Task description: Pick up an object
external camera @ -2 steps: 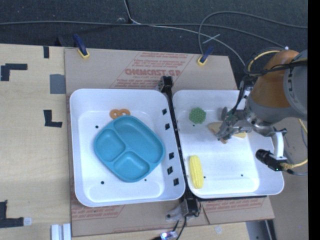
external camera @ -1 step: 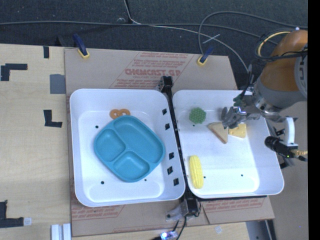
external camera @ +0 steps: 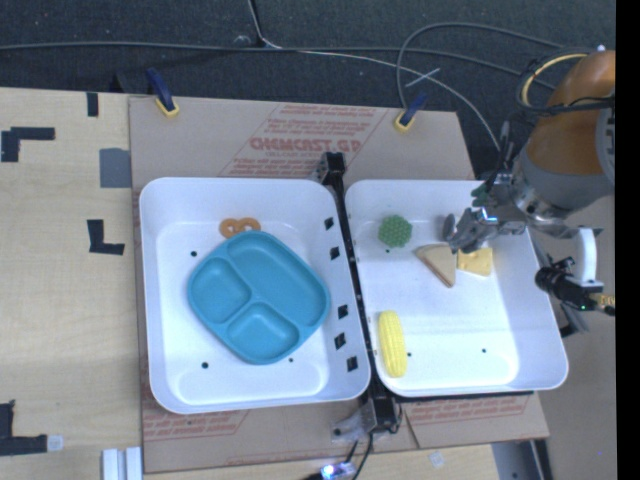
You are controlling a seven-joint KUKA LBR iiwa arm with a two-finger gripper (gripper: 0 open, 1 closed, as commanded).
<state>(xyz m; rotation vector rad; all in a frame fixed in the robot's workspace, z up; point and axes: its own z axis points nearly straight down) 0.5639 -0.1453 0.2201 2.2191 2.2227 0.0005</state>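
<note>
Gripper (external camera: 466, 232) hangs low over the right bin (external camera: 500, 368), just beside a yellow cheese block (external camera: 478, 262) and a tan wedge (external camera: 436, 264); how wide its claw stands, I cannot tell. Crowded together, both pieces risk being nudged aside instead of caught.
</note>
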